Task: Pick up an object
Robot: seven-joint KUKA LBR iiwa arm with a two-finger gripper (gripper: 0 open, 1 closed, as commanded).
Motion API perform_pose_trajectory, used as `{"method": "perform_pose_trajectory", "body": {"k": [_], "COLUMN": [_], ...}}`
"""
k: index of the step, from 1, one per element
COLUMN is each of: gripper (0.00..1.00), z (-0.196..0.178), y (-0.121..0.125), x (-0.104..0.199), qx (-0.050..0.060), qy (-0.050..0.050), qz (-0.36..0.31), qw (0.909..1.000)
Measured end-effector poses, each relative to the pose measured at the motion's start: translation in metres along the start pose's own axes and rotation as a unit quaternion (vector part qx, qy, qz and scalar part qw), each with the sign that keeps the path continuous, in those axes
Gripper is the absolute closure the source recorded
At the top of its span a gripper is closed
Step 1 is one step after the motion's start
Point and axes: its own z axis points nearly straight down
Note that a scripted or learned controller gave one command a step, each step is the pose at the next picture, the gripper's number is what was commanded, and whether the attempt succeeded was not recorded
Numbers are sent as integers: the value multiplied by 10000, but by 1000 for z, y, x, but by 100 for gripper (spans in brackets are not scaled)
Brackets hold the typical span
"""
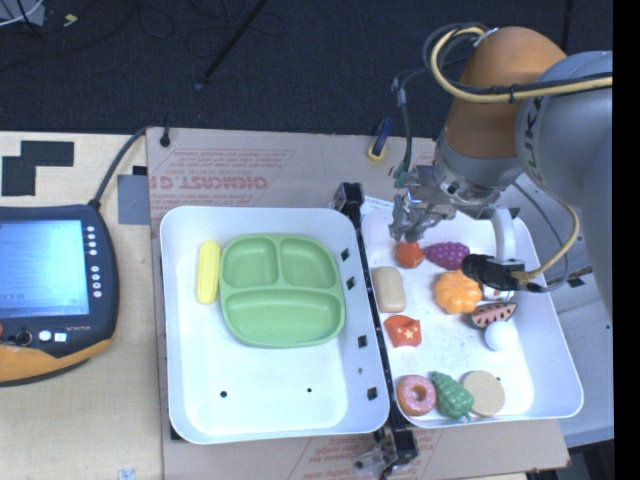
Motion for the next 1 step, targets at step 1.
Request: {"method": "perform_pose_trajectory", "body": {"k": [1], "gripper": [100], "z": [-5], "y": [5], "x": [-5], "qx": [-14], "qy": [-1], "qz": [7], "qw": [10000]}}
